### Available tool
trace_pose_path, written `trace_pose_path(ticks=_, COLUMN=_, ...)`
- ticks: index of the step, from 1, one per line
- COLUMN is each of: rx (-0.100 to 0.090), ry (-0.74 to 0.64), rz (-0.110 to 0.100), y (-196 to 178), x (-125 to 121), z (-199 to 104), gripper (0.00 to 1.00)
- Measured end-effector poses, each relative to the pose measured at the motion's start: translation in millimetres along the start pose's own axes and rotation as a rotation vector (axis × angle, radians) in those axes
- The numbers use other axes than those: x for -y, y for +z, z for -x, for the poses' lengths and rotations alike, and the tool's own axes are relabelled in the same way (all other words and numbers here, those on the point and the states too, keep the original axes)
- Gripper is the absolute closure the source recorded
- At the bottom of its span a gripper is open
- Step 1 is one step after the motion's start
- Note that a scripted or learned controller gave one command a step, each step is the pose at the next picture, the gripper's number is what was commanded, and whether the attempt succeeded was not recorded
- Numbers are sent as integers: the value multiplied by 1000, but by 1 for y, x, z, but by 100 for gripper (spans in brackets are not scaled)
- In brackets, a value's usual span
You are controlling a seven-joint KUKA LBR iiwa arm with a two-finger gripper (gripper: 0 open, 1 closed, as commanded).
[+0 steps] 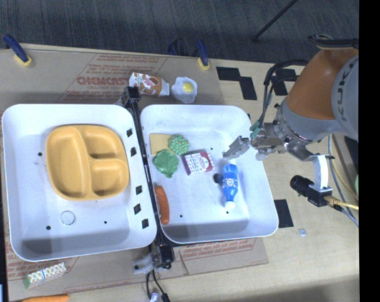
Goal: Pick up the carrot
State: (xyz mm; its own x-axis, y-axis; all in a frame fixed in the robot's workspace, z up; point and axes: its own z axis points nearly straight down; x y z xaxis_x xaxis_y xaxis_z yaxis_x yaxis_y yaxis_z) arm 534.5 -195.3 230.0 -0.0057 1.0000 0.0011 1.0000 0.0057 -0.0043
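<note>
From the camera above the surface [303, 244], two shallow white bins sit side by side on brown cardboard. The left bin [26, 231] holds a yellow divided tray [87, 161]. The right bin [259, 212] holds the carrot [163, 204], which lies lengthwise against the bin's left wall, near the front corner, apart from everything else in the bin. Further back in the same bin are a yellow flat piece [158, 142], two green leafy items [172, 155] touching each other, a small dark red packet [198, 162] just beside them, and a blue bottle [229, 182] with a white cap end, lying toward the right side.

The arm [322, 99] reaches in from the right, and the jaws [236, 148] hang over the right bin's right half, just above the blue bottle and well apart from the carrot. Whether the jaws are apart or together cannot be told at this angle; nothing is seen between them.

Behind the bins lie a small brown carton [147, 83] and a white-and-yellow object [185, 89].
</note>
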Motion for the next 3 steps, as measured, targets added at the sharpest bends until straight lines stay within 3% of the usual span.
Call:
trace_pose_path(ticks=1, rx=0, ry=-21, rz=-1, y=39, x=19, z=-119, gripper=0)
trace_pose_path(ticks=2, rx=1, ry=76, rz=0, y=39, x=-39, z=-188, gripper=0)
trace_pose_path(ticks=3, rx=0, ry=71, rz=-3, y=29, x=-39, z=-188, gripper=100)
